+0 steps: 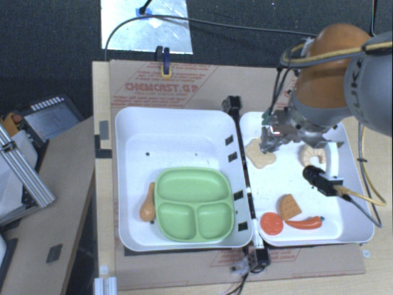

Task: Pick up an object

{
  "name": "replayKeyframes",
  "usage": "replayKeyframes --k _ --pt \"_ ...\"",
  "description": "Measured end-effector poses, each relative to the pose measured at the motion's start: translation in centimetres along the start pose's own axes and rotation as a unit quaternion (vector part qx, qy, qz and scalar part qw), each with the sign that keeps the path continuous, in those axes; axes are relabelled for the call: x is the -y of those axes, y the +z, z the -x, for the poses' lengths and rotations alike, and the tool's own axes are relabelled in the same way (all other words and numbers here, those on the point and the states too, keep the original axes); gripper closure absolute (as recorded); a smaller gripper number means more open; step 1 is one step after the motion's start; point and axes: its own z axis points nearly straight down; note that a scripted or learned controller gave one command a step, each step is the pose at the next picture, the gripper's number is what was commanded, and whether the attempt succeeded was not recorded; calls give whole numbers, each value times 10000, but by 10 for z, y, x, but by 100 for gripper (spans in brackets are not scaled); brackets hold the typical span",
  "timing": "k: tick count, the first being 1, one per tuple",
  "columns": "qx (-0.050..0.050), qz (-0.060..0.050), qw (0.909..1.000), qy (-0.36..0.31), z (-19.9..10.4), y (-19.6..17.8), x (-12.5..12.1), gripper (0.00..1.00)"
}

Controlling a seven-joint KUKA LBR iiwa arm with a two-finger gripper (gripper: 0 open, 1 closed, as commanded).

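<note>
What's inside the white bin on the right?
A beige flat piece by the gripper, a red ball, an orange cracker and a red pepper. The arm partly covers a pale item; anything beneath the arm is hidden.

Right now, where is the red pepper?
The red pepper lies in the right bin near its front edge, beside the red disc and orange cracker.

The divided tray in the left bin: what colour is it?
The tray is light green, clearest in the camera view.
</note>
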Motion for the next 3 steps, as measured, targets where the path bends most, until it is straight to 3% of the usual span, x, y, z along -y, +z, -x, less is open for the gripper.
replayKeyframes --k 2,3 --pt "0 -2 10000 -3 -96 13 19 100" --pt "8 6 10000 29 -93 12 18 0"
